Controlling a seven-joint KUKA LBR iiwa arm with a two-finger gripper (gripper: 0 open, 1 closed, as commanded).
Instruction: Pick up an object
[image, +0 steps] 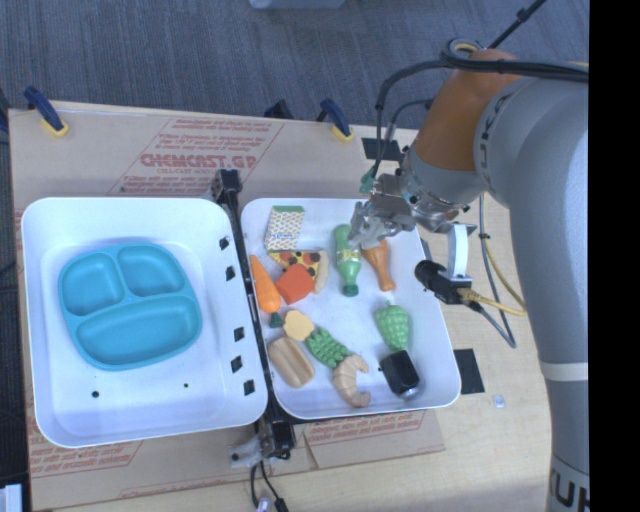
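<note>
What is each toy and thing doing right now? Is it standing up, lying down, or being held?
gripper: low over the right bin, at the green bottle's top
green bottle: lying down
carrot: lying by the divider
croissant: lying near the front
blue tray: flat in the left bin
small box: lying at the back

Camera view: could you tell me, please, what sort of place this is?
Probably a robotics lab bench: a grey arm reaches over two white bins, toy food fills one, and clamps hold cardboard down.
</note>
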